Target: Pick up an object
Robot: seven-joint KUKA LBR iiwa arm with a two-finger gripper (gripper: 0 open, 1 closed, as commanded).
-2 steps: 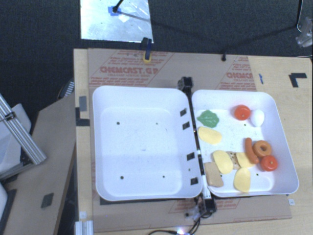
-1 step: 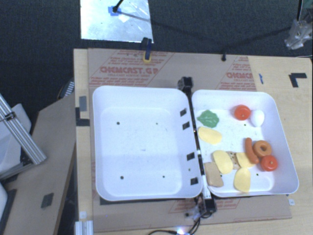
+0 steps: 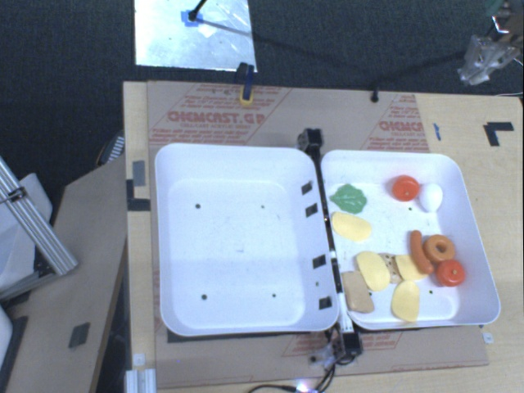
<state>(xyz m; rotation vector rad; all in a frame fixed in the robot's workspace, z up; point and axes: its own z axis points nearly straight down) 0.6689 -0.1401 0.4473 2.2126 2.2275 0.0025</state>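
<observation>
We see two shallow white plastic bins side by side on a bench covered with brown cardboard sheet (image 3: 344,109) printed in red letters. The left white bin (image 3: 176,219) takes up the centre-left of the frame; the right white bin (image 3: 471,219) sits at the centre-right, touching it along a black hinge-like seam.

All the loose items lie in the right bin. Near its upper left is a flat green leafy toy piece (image 3: 349,196), and just below that a pale yellow oval piece (image 3: 351,227). Toward the upper right we find a round red tomato-like ball (image 3: 404,188) with a small white egg-shaped piece (image 3: 431,196) touching its right side. Lower right holds a brown ring-shaped doughnut toy (image 3: 440,247), an orange-red sausage-shaped piece (image 3: 419,252) just left of it, and a second red round piece (image 3: 450,273) just below. Along the lower left we see a tan bread-like slab (image 3: 357,291), a yellow rounded piece (image 3: 374,270) beside it, and another yellow oval (image 3: 406,300) near the bin's lower rim.

At the upper right corner of the frame, well apart from the bins, a pale translucent gripper (image 3: 487,58) hangs over the dark floor. We cannot tell how it is set.

At the upper left of the frame lies a shiny square metal plate (image 3: 164,31).
</observation>
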